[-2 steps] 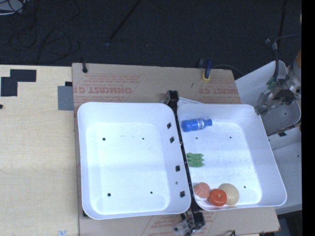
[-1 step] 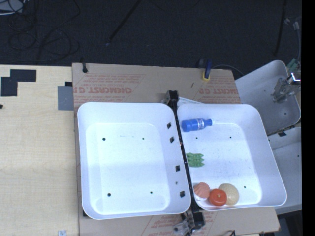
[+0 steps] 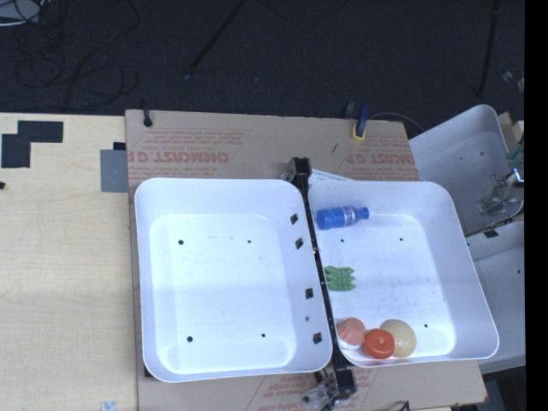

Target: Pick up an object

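- the right shallow white plastic bin [image 3: 445, 229] holds every loose object.
- a blue plastic bottle with a pale cap [image 3: 342, 217] lies on its side near the far left corner.
- a small green ridged piece [image 3: 340, 278] sits by the left wall, mid-way down.
- a pink round piece [image 3: 350, 330], a red round piece [image 3: 378, 343] and a beige round piece [image 3: 399, 336] cluster, touching, at the near wall.
- the left white bin [image 3: 223, 197] lies just beside, on brown printed cardboard [image 3: 257, 148].
- gripper: open or closed, cannot tell.

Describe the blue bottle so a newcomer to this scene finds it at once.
Of the two white bins, look in the right-hand bin. Near its far edge, close to the divider between the bins, a small blue bottle lies on its side. It is the only blue thing there; the green object sits mid-bin and the round pink, red and cream pieces cluster at the near edge.
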{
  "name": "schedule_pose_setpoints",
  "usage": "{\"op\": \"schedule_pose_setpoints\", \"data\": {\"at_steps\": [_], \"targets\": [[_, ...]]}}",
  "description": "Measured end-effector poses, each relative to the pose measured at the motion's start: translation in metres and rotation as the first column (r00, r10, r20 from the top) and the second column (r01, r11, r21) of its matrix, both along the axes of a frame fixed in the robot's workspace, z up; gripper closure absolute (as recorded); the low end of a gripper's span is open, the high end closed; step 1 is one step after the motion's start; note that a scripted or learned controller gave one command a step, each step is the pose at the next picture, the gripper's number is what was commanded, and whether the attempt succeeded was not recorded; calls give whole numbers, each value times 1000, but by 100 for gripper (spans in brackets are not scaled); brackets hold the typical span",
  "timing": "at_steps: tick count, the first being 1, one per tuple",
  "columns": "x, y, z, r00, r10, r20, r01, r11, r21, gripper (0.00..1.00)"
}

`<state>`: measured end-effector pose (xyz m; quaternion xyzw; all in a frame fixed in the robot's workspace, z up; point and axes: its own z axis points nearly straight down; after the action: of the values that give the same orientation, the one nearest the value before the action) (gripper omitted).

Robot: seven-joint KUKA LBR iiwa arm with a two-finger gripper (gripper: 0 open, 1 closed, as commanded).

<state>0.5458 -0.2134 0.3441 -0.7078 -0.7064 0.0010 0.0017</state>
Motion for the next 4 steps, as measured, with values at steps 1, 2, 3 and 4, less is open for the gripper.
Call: {"op": "schedule_pose_setpoints", "data": {"at_steps": [1,2,3,4], "targets": [[-42,0,-5,1000,0,0,0,1000,0,100],[-38,0,0,1000,3,2,-3,1000,-1,100],[-40,-1,11,1000,3,4,-3,1000,-1,100],[-71,0,14,1000,1,1,-1,1000,0,100]]}}
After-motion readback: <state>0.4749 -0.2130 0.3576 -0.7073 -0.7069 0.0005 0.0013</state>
